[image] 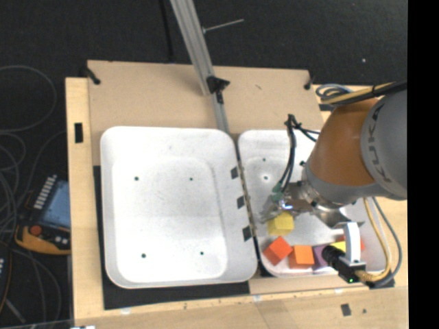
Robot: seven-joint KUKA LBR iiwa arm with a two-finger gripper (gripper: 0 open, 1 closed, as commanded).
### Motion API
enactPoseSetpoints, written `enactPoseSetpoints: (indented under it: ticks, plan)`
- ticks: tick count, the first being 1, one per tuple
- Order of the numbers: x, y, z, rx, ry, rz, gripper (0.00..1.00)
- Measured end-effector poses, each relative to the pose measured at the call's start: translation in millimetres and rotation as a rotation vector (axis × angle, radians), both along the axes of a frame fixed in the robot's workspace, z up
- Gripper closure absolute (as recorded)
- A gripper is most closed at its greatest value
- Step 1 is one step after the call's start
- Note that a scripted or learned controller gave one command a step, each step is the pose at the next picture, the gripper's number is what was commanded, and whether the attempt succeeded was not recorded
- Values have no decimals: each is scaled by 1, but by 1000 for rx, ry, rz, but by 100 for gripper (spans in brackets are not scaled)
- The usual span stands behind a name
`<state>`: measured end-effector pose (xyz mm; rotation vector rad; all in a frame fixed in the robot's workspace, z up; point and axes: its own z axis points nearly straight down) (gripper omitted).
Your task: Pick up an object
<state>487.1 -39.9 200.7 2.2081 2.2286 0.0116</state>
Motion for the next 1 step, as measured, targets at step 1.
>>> enactPoseSetpoints:
  ticks: [1]
  plan:
    - [-2,88,24,1,6,2,100]
